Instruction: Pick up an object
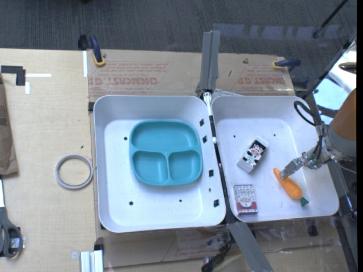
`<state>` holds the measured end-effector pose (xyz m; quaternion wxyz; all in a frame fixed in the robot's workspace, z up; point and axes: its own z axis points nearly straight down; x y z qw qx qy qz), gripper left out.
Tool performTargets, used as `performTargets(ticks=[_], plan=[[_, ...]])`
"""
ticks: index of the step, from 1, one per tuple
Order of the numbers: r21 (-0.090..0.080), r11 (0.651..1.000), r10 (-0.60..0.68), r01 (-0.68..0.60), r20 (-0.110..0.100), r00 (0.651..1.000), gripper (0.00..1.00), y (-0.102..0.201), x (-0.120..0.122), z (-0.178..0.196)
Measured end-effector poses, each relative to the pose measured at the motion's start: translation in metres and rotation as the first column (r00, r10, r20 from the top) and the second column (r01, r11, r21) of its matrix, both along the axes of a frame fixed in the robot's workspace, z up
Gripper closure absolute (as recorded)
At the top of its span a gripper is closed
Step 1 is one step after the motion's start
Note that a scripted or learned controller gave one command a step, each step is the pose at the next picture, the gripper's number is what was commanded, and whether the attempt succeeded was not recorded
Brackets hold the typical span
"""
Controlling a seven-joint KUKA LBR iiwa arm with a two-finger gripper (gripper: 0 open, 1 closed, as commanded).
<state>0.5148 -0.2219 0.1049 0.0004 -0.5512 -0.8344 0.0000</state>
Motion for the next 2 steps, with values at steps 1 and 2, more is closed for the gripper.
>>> performTargets(ticks=[1, 2], plan=[[-0.002, 0.993, -0.122, 0.122, 0.002, 0.993, 0.00, 0.000, 0.016, 0.051], [0.000, 0.991, -0.130, 0.130, 0.000, 0.991, 0.00, 0.038, -0.018, -0.014]])
